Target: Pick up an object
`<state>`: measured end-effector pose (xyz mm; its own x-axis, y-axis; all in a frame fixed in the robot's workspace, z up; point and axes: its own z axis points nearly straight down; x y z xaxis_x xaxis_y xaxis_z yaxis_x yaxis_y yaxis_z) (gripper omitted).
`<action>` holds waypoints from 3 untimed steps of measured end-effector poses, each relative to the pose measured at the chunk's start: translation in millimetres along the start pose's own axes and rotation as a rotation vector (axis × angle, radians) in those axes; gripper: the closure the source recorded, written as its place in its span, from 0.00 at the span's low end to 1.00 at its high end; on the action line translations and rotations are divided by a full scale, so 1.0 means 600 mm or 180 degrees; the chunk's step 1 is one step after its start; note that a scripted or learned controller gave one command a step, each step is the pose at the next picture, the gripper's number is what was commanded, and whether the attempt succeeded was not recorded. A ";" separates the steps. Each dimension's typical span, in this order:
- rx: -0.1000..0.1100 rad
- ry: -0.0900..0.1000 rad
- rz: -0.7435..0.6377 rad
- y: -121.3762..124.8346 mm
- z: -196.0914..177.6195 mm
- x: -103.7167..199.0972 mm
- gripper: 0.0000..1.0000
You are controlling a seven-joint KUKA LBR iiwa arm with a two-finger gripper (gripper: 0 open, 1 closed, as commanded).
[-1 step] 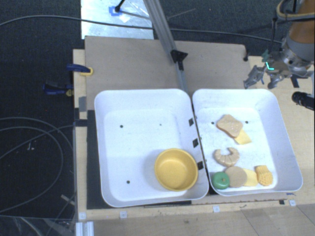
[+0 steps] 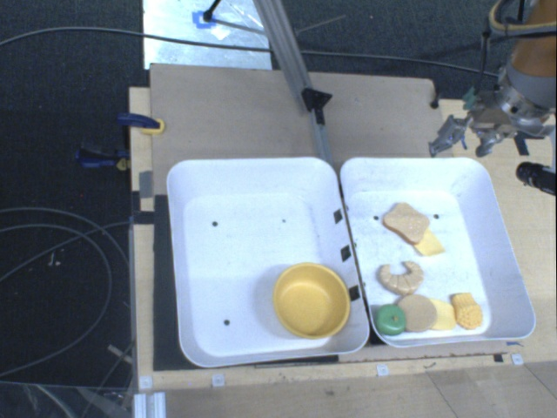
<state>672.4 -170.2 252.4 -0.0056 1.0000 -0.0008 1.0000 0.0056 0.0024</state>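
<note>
Two shallow white bins sit side by side on the tan worktop point(image 2: 374, 103), touching along their inner edges. Taking the right bin point(image 2: 500, 225) as the landmark: the left bin point(image 2: 200, 233) lies directly to its left, and the grey arm point(image 2: 531, 68) with its orange band stands just beyond its far right corner, outside the rim. The gripper point(image 2: 466, 138) hangs over the worktop just past the right bin's far edge, near that same corner; its two fingers are spread apart with nothing between them. A slanted metal pole point(image 2: 287, 42) runs from the top of the view down to the gap at the bins' far end.

A yellow bowl point(image 2: 311, 300) rests upright in the left bin, in its near corner closest to the right bin.

Inside the right bin lie the toy food pieces. A tan bread slice point(image 2: 406, 222) lies near the bin's middle, with a small yellow wedge point(image 2: 429, 246) touching its near-right side. Nearer the front lies a curved croissant point(image 2: 400, 277). Along the front wall sit a round tan cookie-like disc point(image 2: 418, 313), a pale yellow piece point(image 2: 444, 316) partly under it, an orange waffle-textured piece point(image 2: 467, 310) to the right, and a small green round piece point(image 2: 391, 320) in the front left corner.

A blue-and-yellow clamp point(image 2: 139, 124) grips the worktop's edge well to the left, beyond the left bin.
</note>
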 end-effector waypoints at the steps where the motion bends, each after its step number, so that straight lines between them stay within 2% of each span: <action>1: 0.0008 0.0000 0.0010 -0.009 0.071 0.001 0.00; 2: 0.0006 -0.0001 -0.0002 0.005 0.147 -0.002 0.00; 3: 0.0013 0.0002 0.0005 -0.010 0.239 0.006 0.00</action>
<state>667.0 -166.5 109.3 -0.0042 1.0000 -0.0001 1.0000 0.0042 -0.0016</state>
